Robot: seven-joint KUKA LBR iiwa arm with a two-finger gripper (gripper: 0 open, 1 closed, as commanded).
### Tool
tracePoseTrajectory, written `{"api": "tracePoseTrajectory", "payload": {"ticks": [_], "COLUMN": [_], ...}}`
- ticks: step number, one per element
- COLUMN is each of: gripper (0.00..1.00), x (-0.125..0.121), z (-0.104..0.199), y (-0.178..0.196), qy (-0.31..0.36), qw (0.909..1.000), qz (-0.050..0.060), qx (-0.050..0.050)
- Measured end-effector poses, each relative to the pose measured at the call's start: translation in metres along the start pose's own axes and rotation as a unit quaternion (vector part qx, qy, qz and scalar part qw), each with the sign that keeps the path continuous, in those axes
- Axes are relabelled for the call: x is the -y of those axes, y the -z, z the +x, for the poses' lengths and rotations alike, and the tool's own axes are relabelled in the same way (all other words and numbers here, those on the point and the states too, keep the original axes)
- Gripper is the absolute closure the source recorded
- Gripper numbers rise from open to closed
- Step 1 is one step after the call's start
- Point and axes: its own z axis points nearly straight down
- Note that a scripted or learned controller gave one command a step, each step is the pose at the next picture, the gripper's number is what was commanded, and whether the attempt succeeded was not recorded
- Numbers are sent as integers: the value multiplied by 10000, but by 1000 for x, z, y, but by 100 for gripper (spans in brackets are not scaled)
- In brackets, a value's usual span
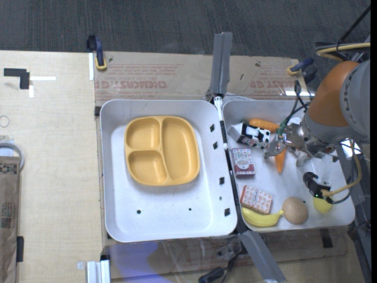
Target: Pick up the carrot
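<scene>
Camera view: end effector [277,150] in right bin [330,220], fingers pinching upper end of carrot [280,161]; carrot hanging near-vertical.

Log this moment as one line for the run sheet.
task: pick up carrot | gripper: in right bin, at upper end of carrot | carrot: lying on bin floor | left bin: yellow plate | status: not lifted

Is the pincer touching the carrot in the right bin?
Touching. In the camera view the pincer sits on the upper end of the carrot, with no gap between them; whether it grips the carrot cannot be told.
</scene>
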Motion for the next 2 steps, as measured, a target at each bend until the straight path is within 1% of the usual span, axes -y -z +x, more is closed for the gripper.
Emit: {"api": "tracePoseTrajectory", "payload": {"ticks": [1, 2], "gripper": [100, 100], "x": [0, -27], "z": [-1, 23], "y": [5, 169], "qy": [-6, 340], "qw": [10000, 9994], "qz": [31, -7], "qx": [7, 13]}}
